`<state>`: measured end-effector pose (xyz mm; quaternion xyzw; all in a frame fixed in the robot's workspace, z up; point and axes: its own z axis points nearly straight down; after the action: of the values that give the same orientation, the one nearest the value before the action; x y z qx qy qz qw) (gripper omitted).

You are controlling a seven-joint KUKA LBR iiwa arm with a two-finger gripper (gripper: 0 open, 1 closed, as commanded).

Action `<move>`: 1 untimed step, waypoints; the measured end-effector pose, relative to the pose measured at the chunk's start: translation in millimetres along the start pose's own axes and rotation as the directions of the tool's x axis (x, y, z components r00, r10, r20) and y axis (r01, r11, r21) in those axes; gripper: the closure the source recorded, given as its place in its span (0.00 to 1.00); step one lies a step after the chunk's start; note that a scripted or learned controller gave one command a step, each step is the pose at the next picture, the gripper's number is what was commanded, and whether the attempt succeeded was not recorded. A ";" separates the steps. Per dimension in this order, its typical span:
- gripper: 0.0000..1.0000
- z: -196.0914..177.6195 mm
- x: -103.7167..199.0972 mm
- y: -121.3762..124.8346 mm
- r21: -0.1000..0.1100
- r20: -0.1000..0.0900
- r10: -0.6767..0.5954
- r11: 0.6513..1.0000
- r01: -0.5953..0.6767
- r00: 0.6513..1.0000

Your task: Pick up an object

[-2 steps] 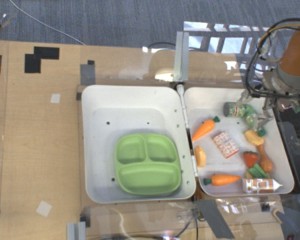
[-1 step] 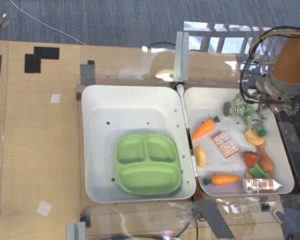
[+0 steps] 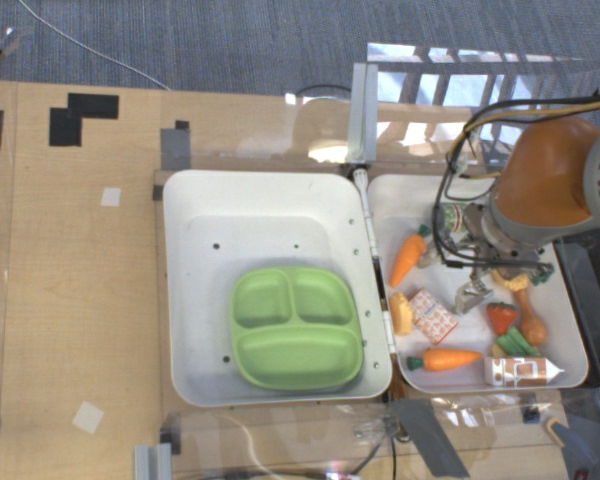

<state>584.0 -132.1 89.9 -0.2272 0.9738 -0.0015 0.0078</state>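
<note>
Several plastic toy foods crowd the right white bin (image 3: 576, 368), so your gripper (image 3: 473, 296) hovers low among them; its opening you cannot tell.

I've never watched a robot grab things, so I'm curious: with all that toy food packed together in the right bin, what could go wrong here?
1. The gripper hangs over crowded toys; it may knock the strawberry or the small carton aside.
2. The carrot looks smooth and tapered, so it might slip away.
</note>
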 end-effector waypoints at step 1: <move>0.00 -1.1 63.9 -16.9 0.003 -0.003 0.044 0.999 -0.044 0.999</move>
<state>534.2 -175.6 90.2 -0.2055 0.9786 -0.0032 0.0068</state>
